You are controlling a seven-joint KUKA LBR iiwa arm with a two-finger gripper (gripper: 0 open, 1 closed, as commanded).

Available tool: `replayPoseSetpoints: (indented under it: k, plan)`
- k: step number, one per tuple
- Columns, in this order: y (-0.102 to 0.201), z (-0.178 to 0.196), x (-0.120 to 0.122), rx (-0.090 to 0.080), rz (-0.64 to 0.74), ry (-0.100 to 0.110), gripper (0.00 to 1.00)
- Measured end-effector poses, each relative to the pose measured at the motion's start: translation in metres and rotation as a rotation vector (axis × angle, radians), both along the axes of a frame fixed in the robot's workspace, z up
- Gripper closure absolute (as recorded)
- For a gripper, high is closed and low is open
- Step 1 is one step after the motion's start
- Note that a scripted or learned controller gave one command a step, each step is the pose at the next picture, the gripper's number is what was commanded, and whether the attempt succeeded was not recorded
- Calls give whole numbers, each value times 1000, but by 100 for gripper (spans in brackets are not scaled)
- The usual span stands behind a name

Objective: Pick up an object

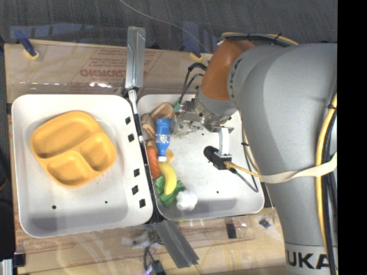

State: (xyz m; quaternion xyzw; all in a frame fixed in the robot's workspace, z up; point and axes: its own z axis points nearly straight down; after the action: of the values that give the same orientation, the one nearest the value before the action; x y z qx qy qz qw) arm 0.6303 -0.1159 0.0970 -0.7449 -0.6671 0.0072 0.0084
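Smooth blue plastic bottle (163, 136) with white cap lying in right bin (241, 202), against its left wall, above curved yellow banana (168, 178). Tool (186, 121) just right of bottle; opening and any hold impossible to judge.

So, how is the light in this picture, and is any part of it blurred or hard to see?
In the camera view the light is even and soft; the left bin is bright but not washed out, the yellow tray casts a faint shadow, the toys along the right bin's left wall look slightly soft, and the arm shades and hides the tool area.
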Motion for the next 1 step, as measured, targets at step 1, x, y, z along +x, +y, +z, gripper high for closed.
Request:
replayPoseSetpoints:
  k: [1]
  plan:
    - [0, 1, 1, 0, 2, -3, 0]
